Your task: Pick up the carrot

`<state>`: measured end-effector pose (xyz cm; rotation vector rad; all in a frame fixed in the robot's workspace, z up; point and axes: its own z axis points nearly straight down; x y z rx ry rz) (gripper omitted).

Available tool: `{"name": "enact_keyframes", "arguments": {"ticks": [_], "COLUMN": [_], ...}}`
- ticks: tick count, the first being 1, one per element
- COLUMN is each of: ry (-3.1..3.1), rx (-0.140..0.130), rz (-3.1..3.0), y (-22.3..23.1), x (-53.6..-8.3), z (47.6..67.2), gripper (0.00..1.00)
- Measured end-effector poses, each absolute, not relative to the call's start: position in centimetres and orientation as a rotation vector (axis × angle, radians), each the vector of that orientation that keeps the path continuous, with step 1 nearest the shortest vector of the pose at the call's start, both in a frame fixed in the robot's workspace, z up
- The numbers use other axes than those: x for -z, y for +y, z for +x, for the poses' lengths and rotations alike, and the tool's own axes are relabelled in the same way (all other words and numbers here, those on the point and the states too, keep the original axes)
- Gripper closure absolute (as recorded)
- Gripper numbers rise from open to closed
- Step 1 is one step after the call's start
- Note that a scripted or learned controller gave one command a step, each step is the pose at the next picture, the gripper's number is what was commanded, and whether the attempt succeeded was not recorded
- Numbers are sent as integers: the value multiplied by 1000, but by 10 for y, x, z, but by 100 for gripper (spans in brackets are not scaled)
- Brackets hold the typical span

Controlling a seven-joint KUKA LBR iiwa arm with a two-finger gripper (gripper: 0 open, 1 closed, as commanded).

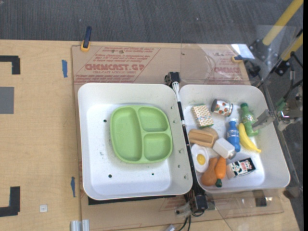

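Note:
The carrot [220, 168] is a small orange toy with a green tip. It lies near the front of the right bin [276, 170], between a brown-orange food piece [209, 175] and a black-and-white milk carton [240, 167]. My gripper [273, 116] shows as grey metal parts over the right bin's right rim. It is well to the right of the carrot, farther back, and not touching it.
The right bin also holds a fried egg [200, 158], bread roll [203, 137], white block [224, 148], blue bottle [233, 133], banana [248, 138], green bottle [246, 113], can [221, 108] and cracker box [202, 115]. A green divided plate [141, 134] lies in the left bin [91, 129].

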<state>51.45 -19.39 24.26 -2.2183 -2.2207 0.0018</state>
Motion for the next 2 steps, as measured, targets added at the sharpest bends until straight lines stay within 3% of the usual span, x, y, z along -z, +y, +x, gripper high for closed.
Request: {"name": "enact_keyframes", "arguments": {"ticks": [1, 2], "ry": [-2202, -2518], "rx": [-3, -1], "rz": [-2228, -1906], "y": [-133, -103], "x": [-183, -92], "z": [488, 483], "gripper": [0, 0]}}
